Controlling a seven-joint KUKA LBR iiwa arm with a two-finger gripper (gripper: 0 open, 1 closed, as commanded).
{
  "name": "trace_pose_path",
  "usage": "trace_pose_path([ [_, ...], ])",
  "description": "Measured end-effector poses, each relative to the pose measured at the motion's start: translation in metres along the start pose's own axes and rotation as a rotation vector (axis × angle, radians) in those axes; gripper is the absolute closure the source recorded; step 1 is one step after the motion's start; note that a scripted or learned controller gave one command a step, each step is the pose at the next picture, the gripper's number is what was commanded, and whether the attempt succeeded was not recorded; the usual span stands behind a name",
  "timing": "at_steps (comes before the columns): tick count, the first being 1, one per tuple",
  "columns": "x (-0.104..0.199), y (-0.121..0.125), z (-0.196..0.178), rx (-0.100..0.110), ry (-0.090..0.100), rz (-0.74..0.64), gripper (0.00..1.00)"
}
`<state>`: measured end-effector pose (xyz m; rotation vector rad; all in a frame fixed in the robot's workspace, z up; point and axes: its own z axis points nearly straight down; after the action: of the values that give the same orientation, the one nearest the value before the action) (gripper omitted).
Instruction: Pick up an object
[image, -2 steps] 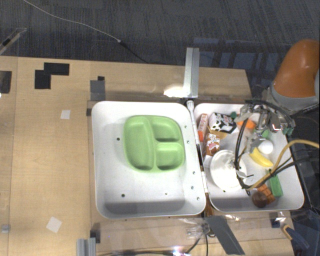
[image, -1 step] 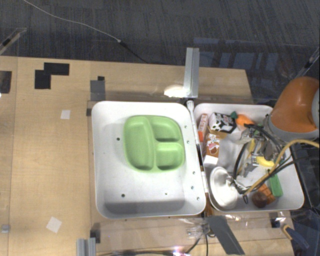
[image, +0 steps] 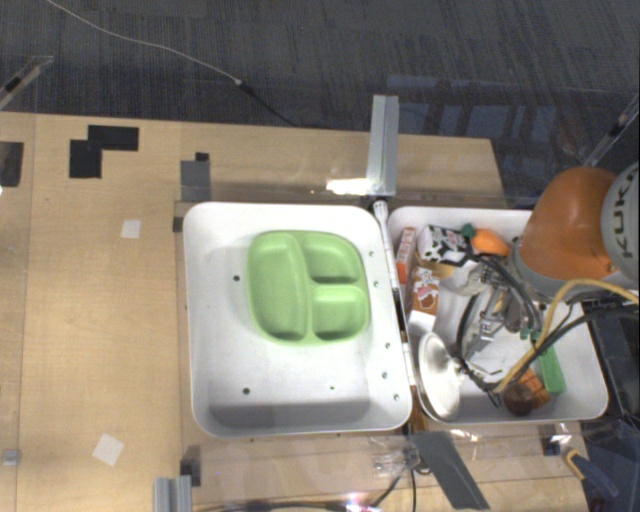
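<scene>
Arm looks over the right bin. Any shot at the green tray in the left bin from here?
Probably yes: the green tray lies alone in the left bin, nothing over it. The gripper is down among clutter in the right bin.

I work in a robotics lab, not a home: my bench is a pale plywood tabletop (image: 90, 330) marked with black square stickers (image: 100, 148), two shallow white plastic bins (image: 215, 400) sit bolted between grey aluminium brackets (image: 383, 145), loose cables (image: 140, 45) trail over dark carpet (image: 300, 50), and wiring hangs from my own grey arm (image: 590, 235)
</scene>
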<state>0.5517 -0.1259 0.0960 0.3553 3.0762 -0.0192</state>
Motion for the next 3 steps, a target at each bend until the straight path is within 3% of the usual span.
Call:
trace_pose_path([
  [1, -0.016, 0.034, 0.003, 0.0, 0.015, 0.13, 0.0],
  [2, -0.019, 0.033, 0.006, 0.006, 0.033, 0.275, 0.0],
  [3, -0.03, 0.038, 0.009, 0.007, 0.034, 0.401, 0.0],
])
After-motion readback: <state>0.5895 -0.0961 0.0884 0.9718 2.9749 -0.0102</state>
